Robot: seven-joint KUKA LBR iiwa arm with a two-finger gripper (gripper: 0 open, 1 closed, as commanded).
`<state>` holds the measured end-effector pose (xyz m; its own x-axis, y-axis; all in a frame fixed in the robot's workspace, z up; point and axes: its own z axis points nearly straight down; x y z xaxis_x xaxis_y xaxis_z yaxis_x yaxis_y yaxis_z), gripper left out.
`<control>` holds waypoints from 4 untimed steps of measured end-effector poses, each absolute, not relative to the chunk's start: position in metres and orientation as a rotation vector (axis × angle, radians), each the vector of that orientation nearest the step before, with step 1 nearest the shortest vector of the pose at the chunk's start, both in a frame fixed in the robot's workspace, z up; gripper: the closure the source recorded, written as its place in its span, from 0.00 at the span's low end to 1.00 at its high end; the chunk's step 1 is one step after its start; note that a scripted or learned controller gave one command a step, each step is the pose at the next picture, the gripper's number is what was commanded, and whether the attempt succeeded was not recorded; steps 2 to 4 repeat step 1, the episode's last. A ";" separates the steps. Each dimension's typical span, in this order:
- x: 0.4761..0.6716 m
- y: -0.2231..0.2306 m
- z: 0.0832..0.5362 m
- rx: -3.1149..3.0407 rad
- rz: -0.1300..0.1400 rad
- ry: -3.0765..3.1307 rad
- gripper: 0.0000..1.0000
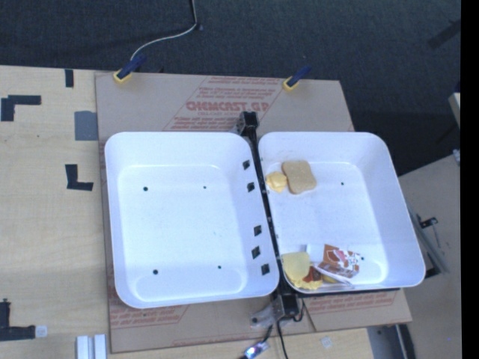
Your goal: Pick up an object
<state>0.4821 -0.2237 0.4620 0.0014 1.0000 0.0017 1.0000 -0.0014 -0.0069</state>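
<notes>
**Two white bins on the bench, with objects in the right-hand one**

Nearest the camera, a cluster lies against the front wall of the right bin [389, 170]. It comprises a yellow soft object [295, 265] in the front corner beside the divider and a red-and-white packet [341, 259] just beside it on the side away from the divider. The two are touching or nearly so. A small reddish piece at the yellow object's front edge is too small to identify.

Farther back in the same bin, also close to the divider, a tan rectangular block [299, 176] lies flat. A small yellow piece [276, 181] touches its divider-side edge. This pair is well apart from the front cluster.

The left bin [120, 200] shows four dark dots on its floor. Black clips [258, 232] line the seam between the bins.

Both bins rest on a brown protective sheet [224, 103] printed with red lettering. Two blue-and-yellow clamps [128, 69] [297, 76] hold its far edge. Beyond them, a thin cable [188, 6] crosses the dark floor.
</notes>
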 end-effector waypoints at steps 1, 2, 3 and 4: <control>0.499 -0.223 0.539 -2.224 -0.005 -2.230 1.00; 0.499 -0.223 0.539 -2.224 -0.005 -2.230 1.00; 0.499 -0.223 0.539 -2.224 -0.005 -2.230 1.00; 0.499 -0.223 0.539 -2.224 -0.005 -2.230 1.00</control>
